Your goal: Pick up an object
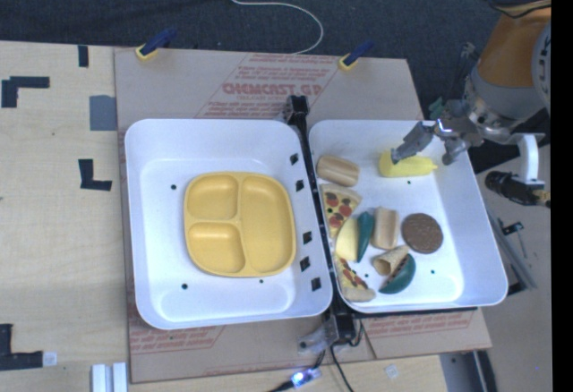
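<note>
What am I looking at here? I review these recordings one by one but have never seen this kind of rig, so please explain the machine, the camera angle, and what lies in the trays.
One fixed camera looks down at a slant on a bench with two shallow white bins. The grey and orange machine at the right is a robot arm; its two-finger gripper hangs over the right bin, just above a yellow toy piece. I cannot tell whether it grips it. The left bin holds a yellow divided plate. The right bin also holds toy food: a bread roll, a pizza slice, a brown round cookie, and several smaller pieces.
</note>
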